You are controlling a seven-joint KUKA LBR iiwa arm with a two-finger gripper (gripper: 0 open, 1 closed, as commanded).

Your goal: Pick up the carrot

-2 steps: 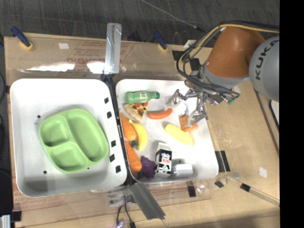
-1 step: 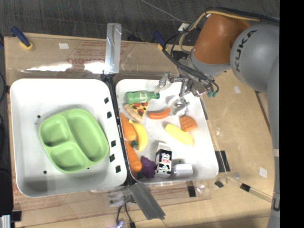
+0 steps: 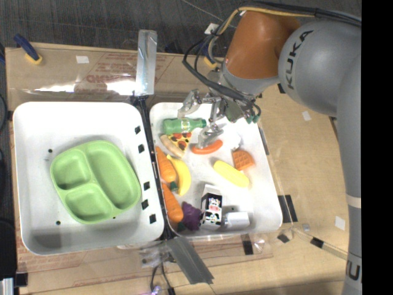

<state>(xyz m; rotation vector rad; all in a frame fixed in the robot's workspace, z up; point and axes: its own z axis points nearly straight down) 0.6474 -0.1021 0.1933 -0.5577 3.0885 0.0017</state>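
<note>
An orange carrot (image 3: 172,205) lies along the left wall of the right bin (image 3: 268,183), near its front. A second orange carrot-like piece (image 3: 164,165) lies just behind it, against a banana (image 3: 180,174). My gripper (image 3: 203,117) hangs over the back of that bin, above a green bottle (image 3: 183,125) and a red-orange curved piece (image 3: 206,146). Its fingers are spread open with nothing between them. The gripper is well behind the carrot and to its right, not touching it.
The right bin also holds a pizza slice (image 3: 178,141), a yellow piece (image 3: 230,174), an orange waffle-like piece (image 3: 244,160), a purple item (image 3: 191,214), a black-and-white carton (image 3: 212,208) and a grey can (image 3: 237,219). The left bin (image 3: 27,134) holds a green divided plate (image 3: 95,180).
</note>
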